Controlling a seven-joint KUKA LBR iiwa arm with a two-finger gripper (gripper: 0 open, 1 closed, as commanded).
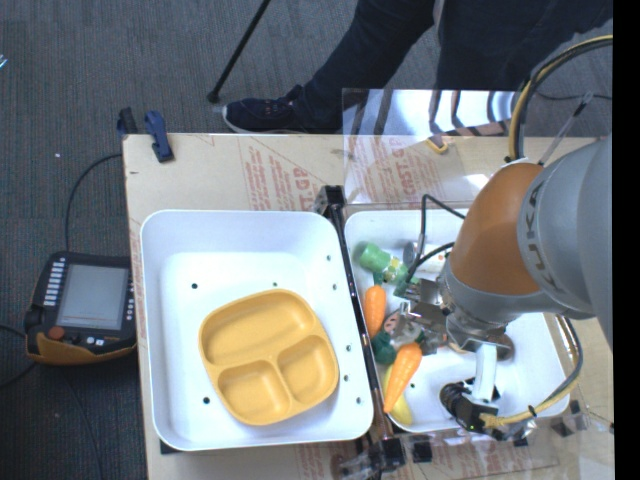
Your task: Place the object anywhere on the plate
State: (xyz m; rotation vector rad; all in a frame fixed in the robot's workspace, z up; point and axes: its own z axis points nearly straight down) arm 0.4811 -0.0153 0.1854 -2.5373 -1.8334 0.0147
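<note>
Hanging over the carrots in the right bin, the end effector gives no telling whether it is clenched; the yellow plate lies in the left bin.

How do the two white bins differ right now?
The plate's bin holds one thing, a yellow divided plate; the arm's bin holds several toy vegetables, an orange carrot among them. The plate's bin is in full view; the arm's bin is partly covered by the arm. Both are shallow, white and sit side by side.
</note>
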